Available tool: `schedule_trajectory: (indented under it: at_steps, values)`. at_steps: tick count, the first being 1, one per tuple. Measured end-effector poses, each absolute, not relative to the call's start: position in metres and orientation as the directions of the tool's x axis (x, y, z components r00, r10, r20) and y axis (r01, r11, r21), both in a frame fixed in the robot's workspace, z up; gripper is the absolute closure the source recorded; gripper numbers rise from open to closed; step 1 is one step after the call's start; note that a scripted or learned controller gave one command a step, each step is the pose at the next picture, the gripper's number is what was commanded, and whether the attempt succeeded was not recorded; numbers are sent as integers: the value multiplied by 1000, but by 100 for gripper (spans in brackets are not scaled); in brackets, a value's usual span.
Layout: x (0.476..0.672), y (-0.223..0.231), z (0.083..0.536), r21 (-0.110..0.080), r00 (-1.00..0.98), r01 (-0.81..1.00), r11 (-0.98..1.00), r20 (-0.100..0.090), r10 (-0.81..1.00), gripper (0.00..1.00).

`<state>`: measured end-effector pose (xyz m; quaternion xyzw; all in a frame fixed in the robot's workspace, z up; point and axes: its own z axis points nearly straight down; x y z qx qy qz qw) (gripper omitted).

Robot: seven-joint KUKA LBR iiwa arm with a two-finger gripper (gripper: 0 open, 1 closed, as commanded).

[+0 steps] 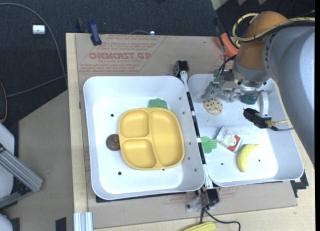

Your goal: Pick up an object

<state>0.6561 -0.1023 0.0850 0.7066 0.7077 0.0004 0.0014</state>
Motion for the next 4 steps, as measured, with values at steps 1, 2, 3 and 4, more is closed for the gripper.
schedule_trajectory:
  at_steps: [1,2,3,4]
  values:
    - [667,-93,85,3,-1,1000,1,-1,1000,0]
    - [591,-111,84,-2,1,1000,-1,0,1000,0]
    - [647,-97,85,2,-1,1000,1,-1,1000,0]
    - [654,-99,85,3,-1,1000,1,-1,1000,0]
